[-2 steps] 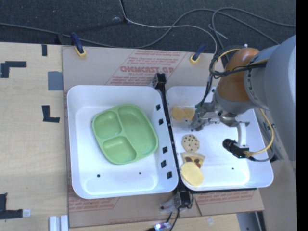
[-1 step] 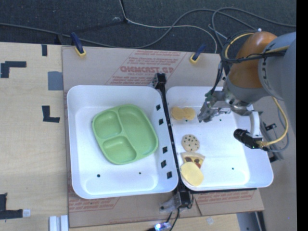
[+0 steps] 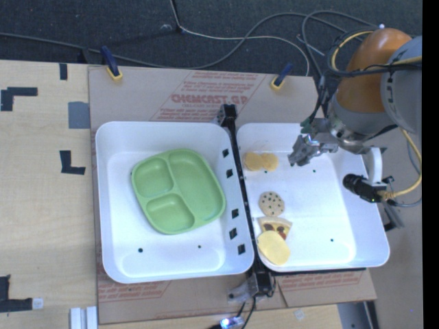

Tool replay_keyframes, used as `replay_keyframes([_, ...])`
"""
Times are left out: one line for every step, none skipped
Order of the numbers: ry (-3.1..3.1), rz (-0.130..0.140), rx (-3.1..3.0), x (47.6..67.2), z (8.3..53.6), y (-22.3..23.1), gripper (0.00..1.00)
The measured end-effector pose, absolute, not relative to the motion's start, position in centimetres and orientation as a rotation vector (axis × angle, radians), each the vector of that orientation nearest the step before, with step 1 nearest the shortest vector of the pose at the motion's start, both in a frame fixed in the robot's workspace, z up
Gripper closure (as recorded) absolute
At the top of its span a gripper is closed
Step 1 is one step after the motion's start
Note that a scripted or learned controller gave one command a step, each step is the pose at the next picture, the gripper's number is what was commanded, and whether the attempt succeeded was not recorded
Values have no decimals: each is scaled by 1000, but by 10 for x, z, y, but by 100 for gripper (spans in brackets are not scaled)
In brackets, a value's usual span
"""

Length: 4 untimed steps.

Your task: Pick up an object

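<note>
Green tray (image 3: 177, 190) sits in the left bin (image 3: 113, 184); right bin (image 3: 357, 232) holds cookie (image 3: 271, 203), yellow pieces (image 3: 261, 161). Claw (image 3: 300, 156) hovers right of them, grip unclear.

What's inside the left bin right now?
The left bin holds one green divided plate, lying flat with its three compartments bare. Whatever part of the bin floor lies beneath the plate is covered.

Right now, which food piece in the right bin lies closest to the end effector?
The pale yellow piece at the bin's top left, just left of the end effector; the cookie and others lie lower.
</note>
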<state>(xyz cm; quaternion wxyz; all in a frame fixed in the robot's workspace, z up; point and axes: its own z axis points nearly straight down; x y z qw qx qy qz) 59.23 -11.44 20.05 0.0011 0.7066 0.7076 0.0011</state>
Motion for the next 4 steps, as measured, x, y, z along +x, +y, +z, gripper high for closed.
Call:
replay_keyframes([2223, 2, 2220, 593, 220, -114, 100])
replay_keyframes([2226, -4, 2220, 568, 212, -67, 100])
replay_keyframes([2229, -2, 2218, 542, 216, -20, 100])
replay_keyframes([2229, -4, 2219, 523, 209, 25, 100])
